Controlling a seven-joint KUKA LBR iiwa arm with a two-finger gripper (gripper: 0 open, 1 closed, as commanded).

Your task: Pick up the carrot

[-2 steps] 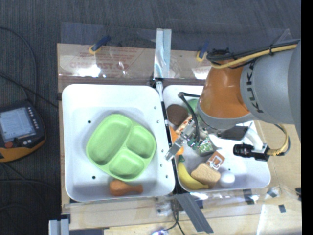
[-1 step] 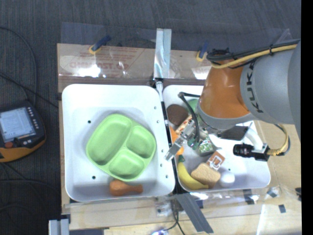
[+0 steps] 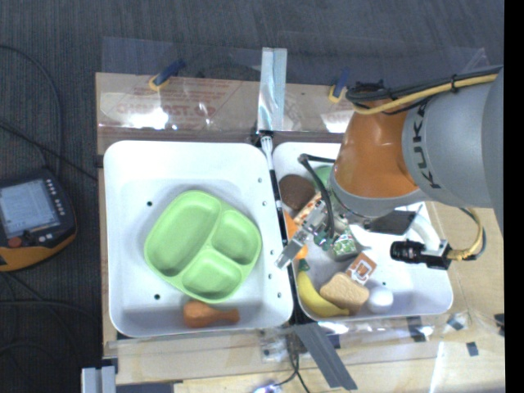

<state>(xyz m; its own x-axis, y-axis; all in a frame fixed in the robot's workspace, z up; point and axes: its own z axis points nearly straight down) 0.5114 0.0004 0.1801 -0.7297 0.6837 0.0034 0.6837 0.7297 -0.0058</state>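
My gripper (image 3: 299,237) is down in the right bin (image 3: 426,297), close against its left wall. An orange, carrot-like piece (image 3: 309,210) shows right at the gripper's tip, and more orange (image 3: 301,254) peeks out just below it. The grey arm and its orange band hide the rest of that piece. Whether it is held cannot be made out. Another orange-brown oblong piece (image 3: 210,313) lies on the floor of the left bin (image 3: 131,178) near its front edge, below the green plate.
A green divided plate (image 3: 205,244) sits in the middle of the left bin. The right bin holds a banana (image 3: 313,300), a slice of bread (image 3: 344,291), a brown round item (image 3: 296,190), a white egg-like thing (image 3: 381,299) and small packets. A black handheld unit lies on the floor at the left.
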